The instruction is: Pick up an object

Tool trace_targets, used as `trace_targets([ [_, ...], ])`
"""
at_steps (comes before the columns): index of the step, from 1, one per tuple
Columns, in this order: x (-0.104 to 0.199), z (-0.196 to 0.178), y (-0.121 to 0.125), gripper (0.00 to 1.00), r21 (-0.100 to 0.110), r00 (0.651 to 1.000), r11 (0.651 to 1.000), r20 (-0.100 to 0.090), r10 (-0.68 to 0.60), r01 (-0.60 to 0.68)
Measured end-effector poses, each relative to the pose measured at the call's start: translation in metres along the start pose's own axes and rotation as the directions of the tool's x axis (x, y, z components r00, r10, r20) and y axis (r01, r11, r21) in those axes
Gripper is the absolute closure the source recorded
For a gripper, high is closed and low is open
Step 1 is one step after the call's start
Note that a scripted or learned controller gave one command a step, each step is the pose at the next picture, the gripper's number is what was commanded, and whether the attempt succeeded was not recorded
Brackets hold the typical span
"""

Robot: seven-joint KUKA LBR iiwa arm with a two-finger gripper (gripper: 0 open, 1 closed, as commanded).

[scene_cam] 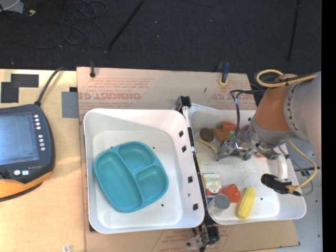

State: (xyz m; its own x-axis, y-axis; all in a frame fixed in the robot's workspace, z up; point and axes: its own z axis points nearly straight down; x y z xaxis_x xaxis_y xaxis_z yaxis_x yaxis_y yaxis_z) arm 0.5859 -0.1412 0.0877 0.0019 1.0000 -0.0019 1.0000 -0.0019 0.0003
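Two shallow bins sit side by side on a bench. The left white bin (105, 125) carries a teal plastic divided plate (131, 176) at its middle. The grey arm with an orange band (273, 112) reaches into the right white bin (294, 209), with its gripper (228, 150) low over the bin's far left part. Whether the claw is spread or pressed together cannot be told. Just beside it, toward the far edge, lie a brown round object (207, 134) and an orange rounded object (228, 126). Along the near edge lie more things to pick: a small yellow-labelled carton (211, 181), a grey cup (221, 201), an orange-red lump (232, 193) and a yellow corn cob (246, 202).
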Motion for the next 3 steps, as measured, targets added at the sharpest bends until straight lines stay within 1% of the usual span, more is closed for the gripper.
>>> trace_targets([
  [1, 0.031, 0.001, 0.057, 0.00, 0.016, 1.000, 1.000, -0.004, -0.009, 0.009],
  [2, 0.025, 0.001, 0.008, 0.00, 0.008, 1.000, 1.000, -0.003, -0.001, 0.001],
  [3, 0.001, 0.000, 0.059, 0.00, 0.000, 1.000, 1.000, -0.001, -0.005, 0.005],
])
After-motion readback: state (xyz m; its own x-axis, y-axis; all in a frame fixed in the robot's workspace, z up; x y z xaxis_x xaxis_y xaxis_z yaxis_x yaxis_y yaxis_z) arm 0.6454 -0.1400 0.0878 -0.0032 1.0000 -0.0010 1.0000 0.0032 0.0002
